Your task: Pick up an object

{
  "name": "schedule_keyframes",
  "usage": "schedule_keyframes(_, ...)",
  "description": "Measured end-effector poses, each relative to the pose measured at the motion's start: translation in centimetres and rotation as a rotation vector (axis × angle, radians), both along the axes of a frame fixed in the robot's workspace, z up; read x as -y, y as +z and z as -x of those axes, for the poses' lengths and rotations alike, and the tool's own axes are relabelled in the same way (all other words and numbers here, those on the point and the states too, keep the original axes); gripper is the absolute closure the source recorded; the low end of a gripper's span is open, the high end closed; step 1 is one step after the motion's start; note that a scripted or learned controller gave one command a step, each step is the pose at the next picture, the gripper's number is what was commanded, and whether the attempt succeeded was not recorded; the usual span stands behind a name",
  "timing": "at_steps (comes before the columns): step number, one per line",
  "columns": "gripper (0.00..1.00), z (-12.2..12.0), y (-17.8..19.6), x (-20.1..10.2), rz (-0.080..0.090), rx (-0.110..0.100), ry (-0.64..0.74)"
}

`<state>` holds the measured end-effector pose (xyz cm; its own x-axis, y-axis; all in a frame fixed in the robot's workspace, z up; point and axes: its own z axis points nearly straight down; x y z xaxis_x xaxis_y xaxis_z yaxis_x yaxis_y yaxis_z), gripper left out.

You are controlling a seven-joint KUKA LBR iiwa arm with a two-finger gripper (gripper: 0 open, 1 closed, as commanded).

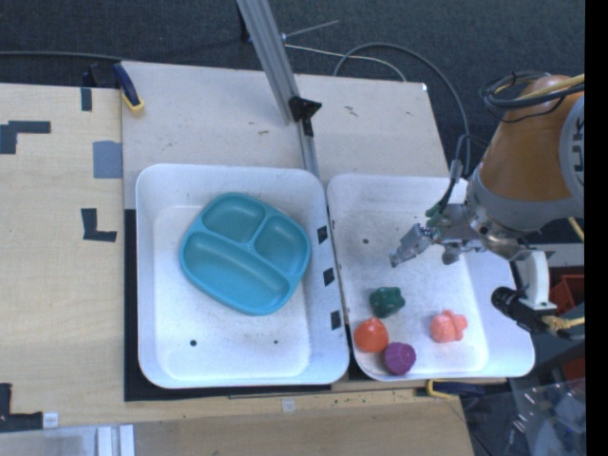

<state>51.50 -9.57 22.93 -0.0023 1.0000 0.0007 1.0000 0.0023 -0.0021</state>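
Presently: gripper (410, 247) above right bin (347, 198), grip state indiscernible, green toy (386, 301), orange ball (370, 334), purple ball (399, 357), teal plate (245, 252) in left bin (157, 183)

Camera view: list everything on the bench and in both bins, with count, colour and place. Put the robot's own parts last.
Bins: two, white, shallow, side by side on the bench.
Divided plate: one, teal blue with three compartments, in the left bin.
Dark green object: one, in the right bin, near its middle.
Orange-red ball: one, right bin, near the front edge.
Purple ball: one, right bin, at the front edge, just right of the orange-red ball.
Pink-orange object: one, right bin, right of the green object.
Metal rail: one, grey, slanting across the board above the bins.
Arm: one, grey with an orange band, reaching in from the right.
Gripper: one, above the right bin, over the green object.
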Motion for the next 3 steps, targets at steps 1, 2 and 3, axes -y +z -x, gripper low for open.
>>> schedule_keyframes(1, 0.0, 0.0, 0.0, 0.0, 0.0, 0.0, 0.0)
schedule_keyframes(2, 0.0, 0.5, -6.4, 0.0, 0.0, -0.007, -0.001)
schedule_keyframes(3, 0.0, 0.5, -10.8, -0.1, 0.0, -0.006, -0.001)
